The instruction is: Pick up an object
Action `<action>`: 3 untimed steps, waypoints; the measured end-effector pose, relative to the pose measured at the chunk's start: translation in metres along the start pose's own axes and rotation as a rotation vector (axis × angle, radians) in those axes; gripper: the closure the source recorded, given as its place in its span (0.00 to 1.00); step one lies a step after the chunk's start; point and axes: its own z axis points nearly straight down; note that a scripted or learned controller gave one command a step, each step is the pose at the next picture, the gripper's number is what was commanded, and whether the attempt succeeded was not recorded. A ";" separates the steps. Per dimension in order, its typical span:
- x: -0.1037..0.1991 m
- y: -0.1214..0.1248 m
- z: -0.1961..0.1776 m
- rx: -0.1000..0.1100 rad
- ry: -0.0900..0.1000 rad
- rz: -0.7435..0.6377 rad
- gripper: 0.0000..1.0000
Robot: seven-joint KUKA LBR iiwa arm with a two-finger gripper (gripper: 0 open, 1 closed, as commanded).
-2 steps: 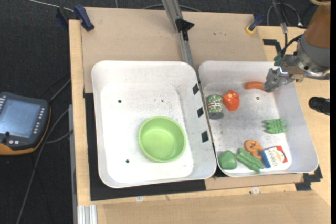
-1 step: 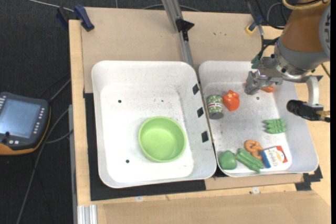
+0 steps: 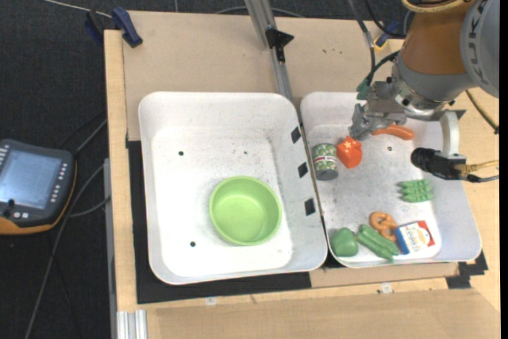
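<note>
Overhead view of a tan table bearing two shallow white bins, set on dark carpet crossed by cables. The left bin holds a green bowl. The right bin holds a small green can, an orange object, green toy vegetables, a pretzel and a small carton. The gripper hangs just above the orange object; whether its jaws are apart or together cannot be told. A handheld controller lies at left.
</note>
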 end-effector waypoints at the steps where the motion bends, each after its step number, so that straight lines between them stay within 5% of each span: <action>1: 0.046 -0.010 -0.005 0.001 0.000 0.000 1.00; 3: 0.148 -0.017 -0.013 0.000 0.000 -0.001 1.00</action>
